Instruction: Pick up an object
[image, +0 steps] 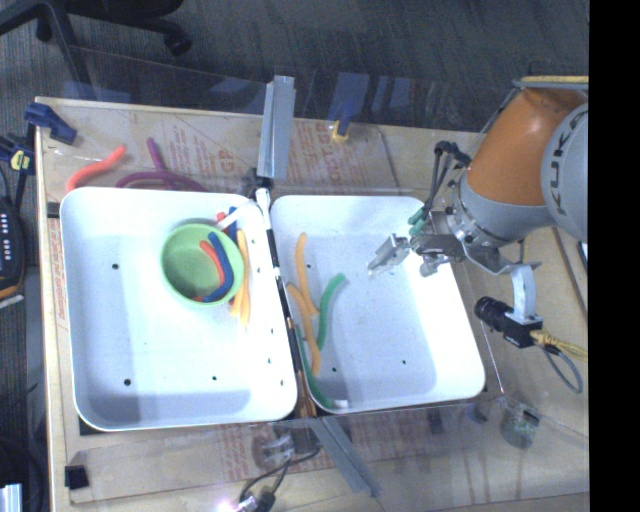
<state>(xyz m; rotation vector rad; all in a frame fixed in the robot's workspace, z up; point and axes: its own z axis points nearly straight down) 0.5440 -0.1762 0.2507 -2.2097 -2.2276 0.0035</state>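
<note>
The claw (398, 252) hung over the right bin (400, 370), fingers apparently spread and pinching nothing. The nearest pickable things, a green strip (331, 295) and orange strips (302, 300), lay toward that bin's left wall. Centring over one strip before descending would have served best.

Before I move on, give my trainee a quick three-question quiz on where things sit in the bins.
1. True or false: the green bowl sits in the left bin.
2. Over which bin is the hand?
3. The green strip lies: A) in the bowl, B) in the right bin, C) on the bench.

Key: 1 true; 2 the right bin, near its upper edge in the view; 3 B.
</note>
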